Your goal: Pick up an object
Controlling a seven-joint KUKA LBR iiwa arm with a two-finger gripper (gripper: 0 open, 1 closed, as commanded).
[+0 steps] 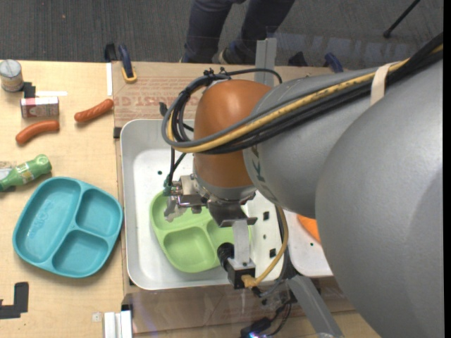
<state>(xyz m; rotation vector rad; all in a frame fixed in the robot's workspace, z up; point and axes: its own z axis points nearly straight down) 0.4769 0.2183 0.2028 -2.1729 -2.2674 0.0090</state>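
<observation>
The grey arm (pixel 366 160) fills the right side of the view, its orange band (pixel 224 132) above the wrist hanging over the white bin (pixel 134 210) on the wooden counter (pixel 63 90). Black and yellow cables (pixel 211 136) loop around the band. Below the wrist, the end effector (pixel 184 201) sits low inside the bin, right at the upper rim of a green divided plate (pixel 184 248) that lies on the bin's floor; whether it is spread or closed cannot be told, and nothing is seen between its tips. Something orange (pixel 308 226) peeks out under the arm at the right. Left of the bin, a teal divided plate (pixel 67 225) rests on the counter, with a green bottle (pixel 25 172), two toy sausages (pixel 36 130) (pixel 94 110), a small carton (pixel 39 106) and a can (pixel 10 74) beyond it.
</observation>
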